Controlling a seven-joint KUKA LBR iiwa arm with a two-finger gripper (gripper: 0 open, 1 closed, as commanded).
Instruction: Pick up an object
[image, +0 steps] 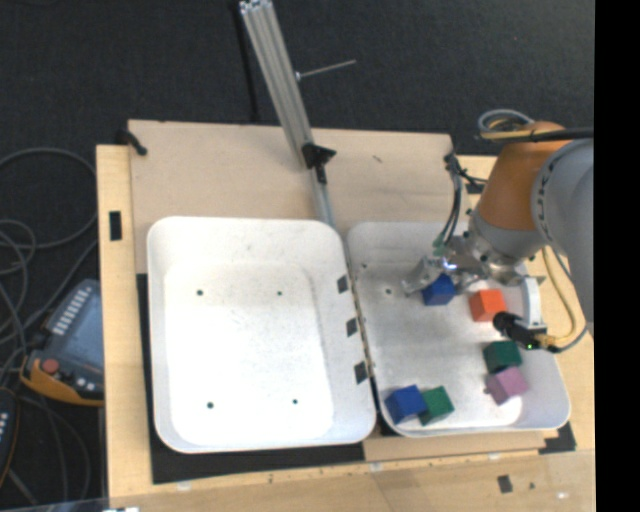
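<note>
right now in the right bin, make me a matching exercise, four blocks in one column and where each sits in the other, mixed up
Blocks:
1. orange block
2. purple block
3. blue block at the gripper
4. blue block beside a green one

Places:
A. bin's near left corner
B. under the arm's wrist, far side of the bin
C. near right corner
D. right of the gripper, mid bin

Pairs: 1-D, 2-C, 3-B, 4-A

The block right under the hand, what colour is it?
Blue; the block shows in the camera view.
</note>
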